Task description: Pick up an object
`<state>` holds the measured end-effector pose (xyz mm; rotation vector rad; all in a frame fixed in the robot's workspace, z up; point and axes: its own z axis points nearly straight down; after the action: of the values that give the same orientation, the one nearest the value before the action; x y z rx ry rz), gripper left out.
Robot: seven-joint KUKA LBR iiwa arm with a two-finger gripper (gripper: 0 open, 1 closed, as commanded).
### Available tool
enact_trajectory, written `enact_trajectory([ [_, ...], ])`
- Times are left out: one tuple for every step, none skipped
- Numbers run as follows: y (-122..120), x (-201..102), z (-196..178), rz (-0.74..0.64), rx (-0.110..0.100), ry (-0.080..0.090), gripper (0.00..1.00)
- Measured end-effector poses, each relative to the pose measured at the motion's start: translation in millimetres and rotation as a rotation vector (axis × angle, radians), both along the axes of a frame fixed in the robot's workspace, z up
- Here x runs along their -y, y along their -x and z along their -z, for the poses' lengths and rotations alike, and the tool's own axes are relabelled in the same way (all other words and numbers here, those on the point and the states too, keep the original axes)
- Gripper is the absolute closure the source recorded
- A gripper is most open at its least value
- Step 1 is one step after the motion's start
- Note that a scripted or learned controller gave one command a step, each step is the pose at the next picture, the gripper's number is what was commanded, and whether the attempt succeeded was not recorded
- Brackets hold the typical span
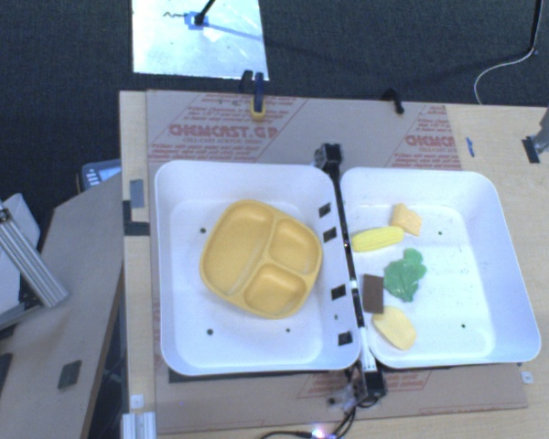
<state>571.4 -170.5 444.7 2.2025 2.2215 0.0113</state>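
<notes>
Dark carpet surrounds a pale wooden bench [494, 135], where a sheet of printed cardboard [284, 126] lies beneath two shallow white bins set side by side and touching along a row of black clips [334, 245].

Inside the left bin [178, 337] sits a single item: a yellow divided plate [261, 257] with three compartments, turned at an angle and resting near the bin's middle.

Toy food is gathered along the left half of the right bin [494, 273]. A small yellow wedge [405, 219] lies farthest back, with a yellow corn cob [376, 239] just in front of it, lying crosswise close to the dividing wall. Nearer the camera, a green leafy piece [404, 274] rests beside a small brown block [372, 293], the two touching or nearly so. A rounded yellow piece [394, 327] lies nearest the front rim, just below the brown block.

Beyond the bench, a square reflective panel [199, 26] lies on the floor, and a thin white cable [508, 62] loops across the carpet at upper right. An angled metal rail [18, 254] shows at the left edge, beside a lower wooden surface [82, 291].
</notes>
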Motion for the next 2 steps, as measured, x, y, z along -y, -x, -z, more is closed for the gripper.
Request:
enact_trajectory([
  [-73, 26, -97, 0.003, 0.003, 0.003, 1.0],
  [-31, -34, -49, 0.001, -0.017, -0.006, 1.0],
])
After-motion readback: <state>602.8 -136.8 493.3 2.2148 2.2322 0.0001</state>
